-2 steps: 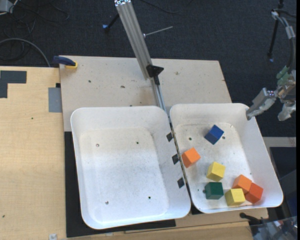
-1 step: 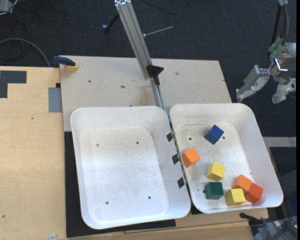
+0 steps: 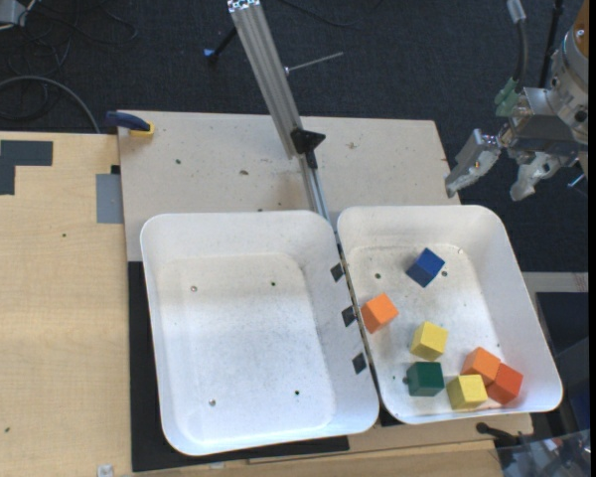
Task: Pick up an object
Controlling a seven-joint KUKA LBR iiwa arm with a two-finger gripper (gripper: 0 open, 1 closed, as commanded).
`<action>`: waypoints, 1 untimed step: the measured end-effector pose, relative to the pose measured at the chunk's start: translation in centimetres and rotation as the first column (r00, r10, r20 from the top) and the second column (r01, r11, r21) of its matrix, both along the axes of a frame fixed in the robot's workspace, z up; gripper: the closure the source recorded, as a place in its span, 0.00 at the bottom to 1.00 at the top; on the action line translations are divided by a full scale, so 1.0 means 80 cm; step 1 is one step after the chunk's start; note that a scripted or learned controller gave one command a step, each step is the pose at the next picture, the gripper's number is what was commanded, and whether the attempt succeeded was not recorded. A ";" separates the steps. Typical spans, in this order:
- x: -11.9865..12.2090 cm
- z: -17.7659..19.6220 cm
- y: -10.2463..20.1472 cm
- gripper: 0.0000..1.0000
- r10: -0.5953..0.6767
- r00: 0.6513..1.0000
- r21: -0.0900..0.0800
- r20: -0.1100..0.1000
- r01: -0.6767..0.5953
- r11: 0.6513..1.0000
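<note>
Camera view: the gripper (image 3: 497, 174) hangs above the right bin's (image 3: 512, 256) far rim, fingers spread apart, seemingly holding nothing. Below and slightly left of it lies the blue cube (image 3: 426, 266); farther below sit orange, yellow and green cubes.

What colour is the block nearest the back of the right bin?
Blue, seen clearly in the camera view.

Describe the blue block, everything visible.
The blue block is a small cube, solid blue, matte, possibly foam or painted wood. It sits in the right bin, in its upper middle, turned corner-on to the camera. It rests on the bin floor, standing apart from the other blocks; the nearest is the orange block, lower left.
</note>
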State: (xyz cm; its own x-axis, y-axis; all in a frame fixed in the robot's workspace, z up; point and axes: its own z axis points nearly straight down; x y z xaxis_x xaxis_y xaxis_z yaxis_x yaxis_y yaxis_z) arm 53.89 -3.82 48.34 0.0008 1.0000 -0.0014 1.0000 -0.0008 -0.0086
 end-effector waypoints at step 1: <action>-0.028 0.059 0.007 0.00 0.003 1.000 0.001 0.011 -0.003 1.000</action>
State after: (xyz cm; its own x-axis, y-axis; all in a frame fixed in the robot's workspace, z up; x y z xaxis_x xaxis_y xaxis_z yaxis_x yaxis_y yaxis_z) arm 51.68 -3.25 53.03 -0.0018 1.0000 -0.0001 1.0000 0.0018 0.0024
